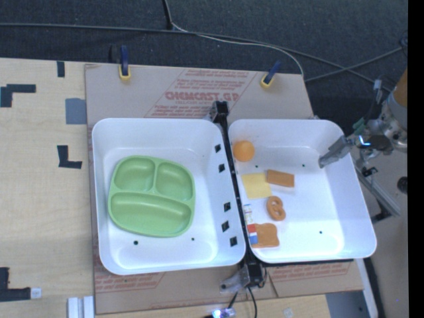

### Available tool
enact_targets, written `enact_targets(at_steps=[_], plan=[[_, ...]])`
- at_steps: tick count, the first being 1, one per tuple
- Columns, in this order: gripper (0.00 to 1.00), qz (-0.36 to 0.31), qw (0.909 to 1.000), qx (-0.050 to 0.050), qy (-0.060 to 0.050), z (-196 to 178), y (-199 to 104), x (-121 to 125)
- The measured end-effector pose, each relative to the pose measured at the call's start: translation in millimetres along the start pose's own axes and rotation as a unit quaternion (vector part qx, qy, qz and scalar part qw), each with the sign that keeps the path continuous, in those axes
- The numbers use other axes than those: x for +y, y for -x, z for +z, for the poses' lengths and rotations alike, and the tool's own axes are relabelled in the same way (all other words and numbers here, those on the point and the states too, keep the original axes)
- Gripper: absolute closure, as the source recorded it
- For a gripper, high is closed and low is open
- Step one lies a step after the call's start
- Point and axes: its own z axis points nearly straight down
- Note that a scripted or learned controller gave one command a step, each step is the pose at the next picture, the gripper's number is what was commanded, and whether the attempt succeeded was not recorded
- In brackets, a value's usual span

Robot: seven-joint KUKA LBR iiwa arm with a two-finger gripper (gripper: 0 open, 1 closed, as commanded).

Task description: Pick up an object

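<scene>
Nearest the camera, the bench (40,204) of pale wood carries a brown cardboard sheet (199,95), held at its far edge by two yellow-and-blue clamps (124,68). Two shallow white bins sit side by side on the sheet, touching along a black divider strip (228,191). Left bin (106,138): holds a green sectioned plate (152,195), lying flat and slightly left of the bin's centre. Right bin (344,217): holds five small objects grouped in its left half. From far to near these are an orange ball (244,151) close to the divider; a yellow square (256,185) with a tan rectangular block (280,178) just to its right; a pretzel-shaped piece (275,209); and an orange-brown slice (265,234) beside a small red-and-blue item (252,230) at the divider. Arm (397,111): enters from the right, with the tool (331,156) poised over the far-right rim of the right bin, well apart from all five objects. Nothing is seen in the tool; how far its fingers are spread cannot be told. Black cables (218,35) cross the dark floor (79,12) beyond the bench.
</scene>
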Motion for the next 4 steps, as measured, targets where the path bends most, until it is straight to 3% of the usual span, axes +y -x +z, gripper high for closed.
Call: enact_targets(at_steps=[1,4], plan=[[0.00,-0.002,1.0000,-0.001,0.006,-6,0,2],[0.00,-0.002,1.0000,-0.001,0.002,173,-14,3]])
